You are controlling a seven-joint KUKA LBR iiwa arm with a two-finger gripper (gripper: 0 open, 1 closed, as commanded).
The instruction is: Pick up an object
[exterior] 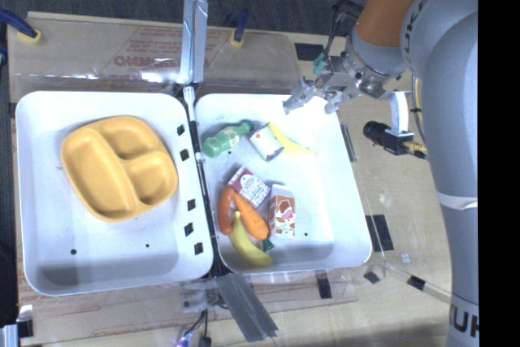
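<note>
- At the bottom of the right bin (345, 199) lies a pile: a yellow banana (248, 249), an orange carrot (250, 218), a thin red thing (224, 210) and two small snack packs (266, 203). They touch and lie over each other, so I think a grab here could slip.
- Higher in that bin are a green bottle (225, 140) and a small white box (266, 141) with a yellow piece (288, 140) touching it. The bottle lies a bit apart, so it looks like the easiest pick.
- In the left bin (41, 199), a yellow tray (119, 166) lies alone.
- At the upper right, the gripper (313, 97) hangs above the far edge of the right bin, with nothing between its jaws, which look spread apart.
- To do this well, it should come down straight over one thing, with the jaws on both sides, then close.
</note>
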